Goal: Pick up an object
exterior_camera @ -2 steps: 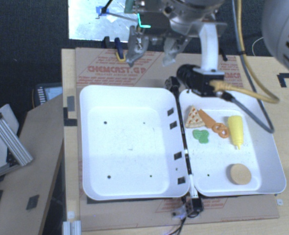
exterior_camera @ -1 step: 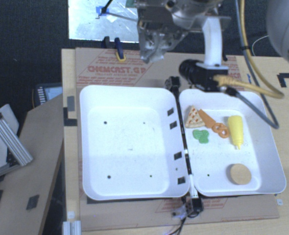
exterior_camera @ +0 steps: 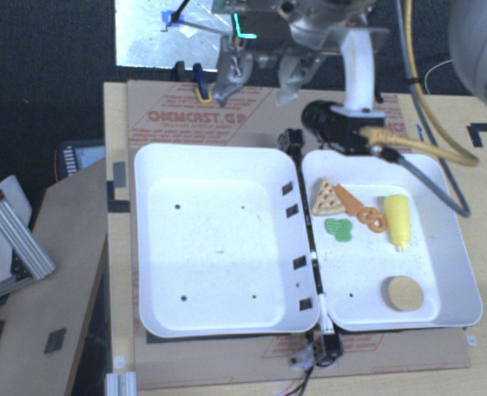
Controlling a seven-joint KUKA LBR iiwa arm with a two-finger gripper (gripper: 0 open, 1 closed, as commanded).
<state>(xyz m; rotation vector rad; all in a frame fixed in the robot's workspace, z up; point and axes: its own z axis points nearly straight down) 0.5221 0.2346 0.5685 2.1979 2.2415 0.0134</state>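
My gripper (exterior_camera: 256, 87) hangs high above the bench's far edge, behind the left bin (exterior_camera: 161, 304), with its two fingers spread apart and nothing between them. In the right bin (exterior_camera: 458, 304) lie a pizza slice (exterior_camera: 326, 197), an orange carrot-like piece (exterior_camera: 361, 209), a small green leafy piece (exterior_camera: 339, 229), a yellow mustard bottle (exterior_camera: 398, 219) and a round tan biscuit (exterior_camera: 404, 294). All of these lie well below and to the right of the gripper.
A row of black clips (exterior_camera: 300, 238) runs along the seam between the two bins. The bins rest on a cardboard sheet (exterior_camera: 177, 114). A metal frame (exterior_camera: 12, 229) stands off the bench at the left.
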